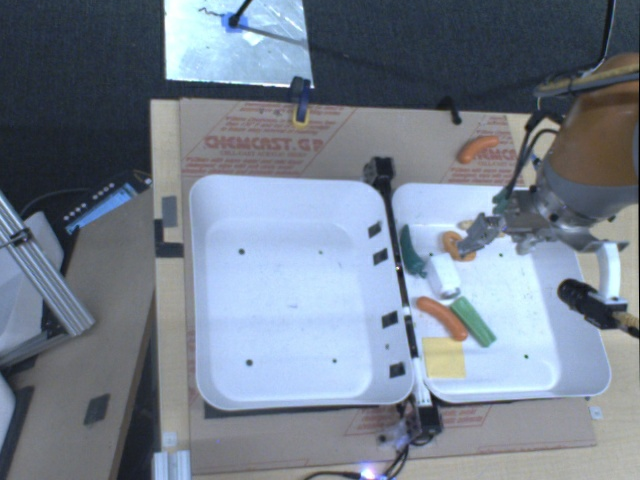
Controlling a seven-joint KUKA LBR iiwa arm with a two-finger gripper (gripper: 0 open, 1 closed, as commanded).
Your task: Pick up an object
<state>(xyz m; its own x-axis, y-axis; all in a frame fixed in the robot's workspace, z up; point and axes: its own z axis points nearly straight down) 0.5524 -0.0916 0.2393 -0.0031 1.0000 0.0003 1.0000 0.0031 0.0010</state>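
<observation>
Hand [483, 232] low over the right bin [575, 368], at about 11 o'clock of that bin's floor, reaching in from 3 o'clock. Its dark fingers point toward 9 o'clock and sit right against a small orange piece [458, 246]; whether they are spread or closed, or grip anything, cannot be told from this angle.

Right bin contents cluster along its 9 o'clock side:
- dark green curved piece [410, 250] close to the 9 o'clock wall, near 10 o'clock.
- small white block [443, 277] just beside it, toward the bin's centre.
- orange sausage-shaped piece [441, 317] below the block, touching or nearly touching a bright green stick [473, 322] on its 3 o'clock side.
- yellow flat square [444, 358] at 7 o'clock, near the 6 o'clock rim.

Open floor: the 3 to 5 o'clock half of the right bin is bare white, though the arm's body and a black fitting [590, 303] overhang its 3 o'clock rim.

Left bin [215, 203] shows only bare floor with a few dark dots. The two bins meet along a shared edge held by black clips [380, 257].

Outside the bins: another orange sausage-shaped piece [478, 149] lies on the cardboard sheet [270, 138] of the counter, at 12 o'clock beyond the right bin's rim, well apart from the hand.
</observation>
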